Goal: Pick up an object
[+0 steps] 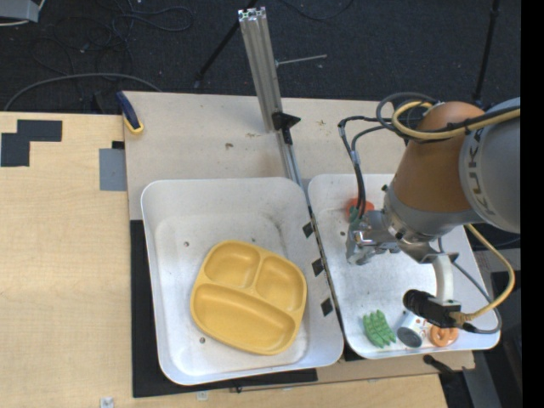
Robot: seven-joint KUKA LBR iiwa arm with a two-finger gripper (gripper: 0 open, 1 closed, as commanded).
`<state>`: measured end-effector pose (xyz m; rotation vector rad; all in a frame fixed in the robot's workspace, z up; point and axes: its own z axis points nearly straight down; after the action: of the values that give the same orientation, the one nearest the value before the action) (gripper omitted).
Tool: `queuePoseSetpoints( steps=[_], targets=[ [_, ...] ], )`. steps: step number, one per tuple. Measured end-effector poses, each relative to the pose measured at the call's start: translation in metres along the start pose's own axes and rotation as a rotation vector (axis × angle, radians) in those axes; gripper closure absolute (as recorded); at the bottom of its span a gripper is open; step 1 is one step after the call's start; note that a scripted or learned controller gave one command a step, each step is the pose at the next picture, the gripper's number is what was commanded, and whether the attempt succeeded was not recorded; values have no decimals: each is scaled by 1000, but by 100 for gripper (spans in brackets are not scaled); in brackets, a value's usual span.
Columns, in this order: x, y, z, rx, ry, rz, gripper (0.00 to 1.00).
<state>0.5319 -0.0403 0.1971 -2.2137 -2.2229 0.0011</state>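
Observation:
My gripper [360,246] hangs over the upper left part of the right bin [365,296], below the grey and orange arm. A small red-orange object [355,206] lies just behind it, near the bin's far left corner. Along the bin's front edge sit a green ridged toy [377,328], a small grey round object [410,335] and an orange piece [442,337]. The arm hides most of the bin's right side. Nothing shows in the gripper's grasp.
The left bin [170,228] holds a yellow divided plate [249,297] lying flat toward its front right. An upright aluminium post [265,75] stands behind the gap between the bins. A blue and yellow tool [130,113] lies on the bench at the back left.

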Motion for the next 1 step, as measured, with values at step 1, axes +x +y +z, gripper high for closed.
queuePoseSetpoints(
  steps=[1],
  targets=[
    [42, 9, -10, -1, -2, 1, 100]
  ],
)
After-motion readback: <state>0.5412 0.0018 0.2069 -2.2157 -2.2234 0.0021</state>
